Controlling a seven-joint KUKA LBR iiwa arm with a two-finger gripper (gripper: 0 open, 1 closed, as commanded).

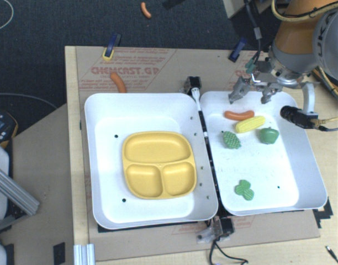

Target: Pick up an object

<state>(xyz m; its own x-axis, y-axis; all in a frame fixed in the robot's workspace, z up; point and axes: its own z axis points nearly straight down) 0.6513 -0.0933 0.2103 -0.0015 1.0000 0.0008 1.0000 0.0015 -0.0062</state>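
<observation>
Setting: dark carpeted floor around a cardboard-covered tabletop [158, 65] carrying two shallow white bins side by side

Item 1, nearest: left bin [103, 203], holding one yellow three-compartment tray [159, 164], its compartments bare

Item 2: right bin [301, 175], holding the candidate objects. From the near edge back: a green broccoli-like piece [244, 190] lying alone; a dark green knobbly piece [231, 140]; a green pepper [268, 135]; a yellow corn cob [250, 124] lying across and touching an orange sausage [238, 115]

Item 3, farthest: gripper [252, 94] above the back edge of the right bin, jaws spread wide and holding nothing, just behind the sausage and corn

Handling note, as judgement: the sausage and corn are the closest targets but crowd each other, so a descent there risks nudging one aside. Centre the jaws across the short axis of a single piece; the lone piece at the near edge offers the cleanest clearance

Loose outside the bins: another orange sausage [119, 82] on the cardboard
</observation>
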